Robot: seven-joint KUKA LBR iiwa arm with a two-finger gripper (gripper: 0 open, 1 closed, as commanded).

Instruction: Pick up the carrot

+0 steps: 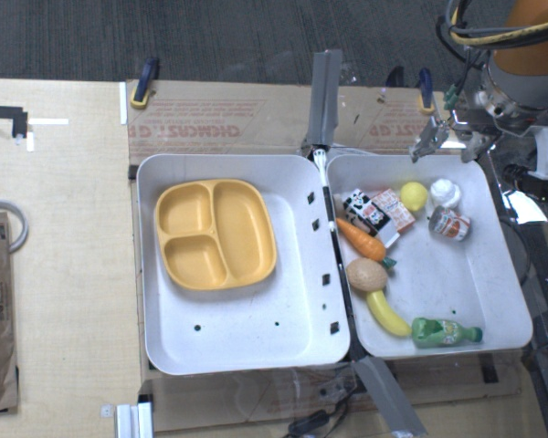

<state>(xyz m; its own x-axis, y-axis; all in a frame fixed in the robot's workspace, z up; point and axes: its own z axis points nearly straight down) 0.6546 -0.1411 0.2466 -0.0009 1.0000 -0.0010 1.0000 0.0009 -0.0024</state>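
Two white bins, the carrot lying in the right one

Two shallow white plastic bins sit side by side on the pale wooden surface. The left bin holds a yellow three-compartment plastic plate, set toward its upper left. The right bin holds the clutter. The orange toy carrot with a green stem end lies there on a slant near the bin's left wall, its tip pointing up-left and its stem end down-right. Its upper side touches a small black-and-white patterned carton, and a red-and-white flat packet lies just beside that. Just below the carrot's stem end sits a tan egg-shaped object, and below that a yellow toy banana curves toward a green plastic bottle lying on its side. A round yellow lemon-like ball sits near the bin's top edge, with a small can bearing a red label to its right and a white rounded object just above the can.

The grey claw hangs over the right bin's upper rim, well apart from the carrot. It holds nothing, but how wide it stands I cannot tell.
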